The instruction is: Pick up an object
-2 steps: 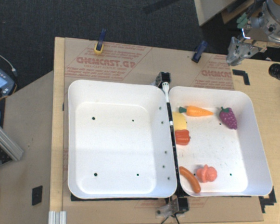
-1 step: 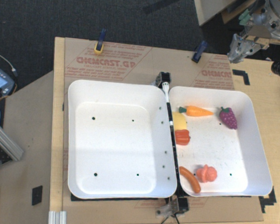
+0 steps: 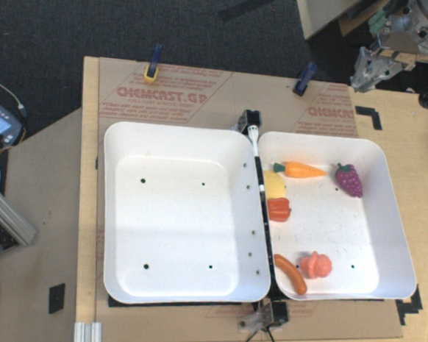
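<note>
Gripper (image 3: pixel 371 68): metal two-finger unit at the upper right, above the bench and beyond the far rim of the right-hand shallow white plastic bin (image 3: pixel 387 217). It holds nothing and hangs well apart from every object. Whether the fingers are together or apart cannot be told at this size and angle.

Left-hand shallow white plastic bin (image 3: pixel 123 196): white floor with a few dark dots.

Contents, right-hand bin:
- Orange toy carrot with green top (image 3: pixel 301 170): near the far left, lying flat. Long axis runs left to right in the view; green top to the left, tapered tip to the right, towards the grapes.
- Purple toy grape bunch (image 3: pixel 350 180): just beside the carrot's tip, apart from it; long axis slightly tilted, near to far.
- Pale yellow toy piece (image 3: pixel 273 184): against the left wall, under the carrot's green top.
- Red toy pepper (image 3: pixel 278 209): touching the yellow piece on its near side, close to the wall.
- Orange-brown toy sausage (image 3: pixel 291 274): near left corner, long axis diagonal, from far-left to near-right.
- Pink rounded toy (image 3: pixel 316 265): touching or just beside the sausage.

Step in hand, as judged: approach, target not yet chosen. The carrot or the grapes look the best candidates, having open floor around them. For the carrot, close the fingers across its short width at the thick middle, descending straight down. The items along the wall and the touching pair leave little finger room.
</note>
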Robot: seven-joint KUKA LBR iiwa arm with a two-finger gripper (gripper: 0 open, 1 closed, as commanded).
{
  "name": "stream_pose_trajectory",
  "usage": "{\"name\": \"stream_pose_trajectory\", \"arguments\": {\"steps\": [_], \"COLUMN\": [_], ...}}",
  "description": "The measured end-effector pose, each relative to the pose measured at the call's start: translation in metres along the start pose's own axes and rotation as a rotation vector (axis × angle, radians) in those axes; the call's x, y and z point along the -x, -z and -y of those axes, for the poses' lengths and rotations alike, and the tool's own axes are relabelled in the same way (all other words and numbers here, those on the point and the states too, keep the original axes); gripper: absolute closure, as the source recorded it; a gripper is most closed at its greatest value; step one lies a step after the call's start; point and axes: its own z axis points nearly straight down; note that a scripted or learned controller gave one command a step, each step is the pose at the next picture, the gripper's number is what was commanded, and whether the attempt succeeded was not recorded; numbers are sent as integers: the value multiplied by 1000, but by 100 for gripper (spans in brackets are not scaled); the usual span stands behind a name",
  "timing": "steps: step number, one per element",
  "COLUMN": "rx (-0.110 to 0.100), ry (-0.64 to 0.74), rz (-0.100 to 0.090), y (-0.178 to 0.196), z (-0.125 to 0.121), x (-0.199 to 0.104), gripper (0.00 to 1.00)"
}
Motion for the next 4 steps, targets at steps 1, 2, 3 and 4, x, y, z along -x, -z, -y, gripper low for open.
{"name": "stream_pose_trajectory", "arguments": {"steps": [1,2,3,4], "rx": [4,8,13,17], "ry": [1,2,3,4], "rz": [2,4,6,9], "y": [11,22,33,43], "z": [-1,-2,-2,-3], "x": [0,-1,-1,-1], "gripper": [100,100,100,100]}}
